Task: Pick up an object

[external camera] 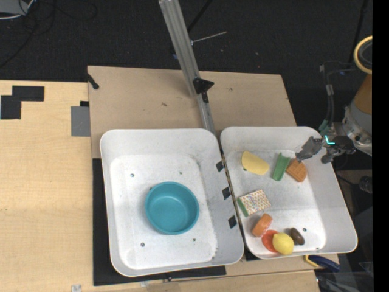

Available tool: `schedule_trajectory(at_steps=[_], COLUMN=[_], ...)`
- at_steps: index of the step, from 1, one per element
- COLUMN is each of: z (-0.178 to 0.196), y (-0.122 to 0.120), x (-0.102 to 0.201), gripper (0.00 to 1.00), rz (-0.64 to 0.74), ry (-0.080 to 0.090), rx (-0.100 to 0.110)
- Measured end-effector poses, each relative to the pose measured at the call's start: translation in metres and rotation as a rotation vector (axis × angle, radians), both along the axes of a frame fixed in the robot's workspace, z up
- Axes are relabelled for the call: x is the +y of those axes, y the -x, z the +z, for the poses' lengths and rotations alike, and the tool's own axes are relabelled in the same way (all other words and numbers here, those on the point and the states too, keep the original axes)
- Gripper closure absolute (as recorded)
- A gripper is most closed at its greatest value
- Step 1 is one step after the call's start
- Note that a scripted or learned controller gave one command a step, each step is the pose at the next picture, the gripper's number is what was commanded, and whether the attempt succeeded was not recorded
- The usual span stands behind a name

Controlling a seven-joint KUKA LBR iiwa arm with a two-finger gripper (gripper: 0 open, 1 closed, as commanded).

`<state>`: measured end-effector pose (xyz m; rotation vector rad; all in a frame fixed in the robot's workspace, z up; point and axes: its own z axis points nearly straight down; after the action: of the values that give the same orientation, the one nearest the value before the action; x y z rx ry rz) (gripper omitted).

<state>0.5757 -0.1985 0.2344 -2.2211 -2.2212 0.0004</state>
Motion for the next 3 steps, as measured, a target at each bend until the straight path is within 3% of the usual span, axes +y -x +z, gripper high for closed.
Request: schedule_trajectory(at_steps=[1, 3], z=[0.0, -0.116], y=[0.0, 0.005], x=[0.0, 0.007], gripper=[0.0, 0.0], rz=[0.0, 0.0], ry=[0.0, -0.001], rx=[0.0, 0.004])
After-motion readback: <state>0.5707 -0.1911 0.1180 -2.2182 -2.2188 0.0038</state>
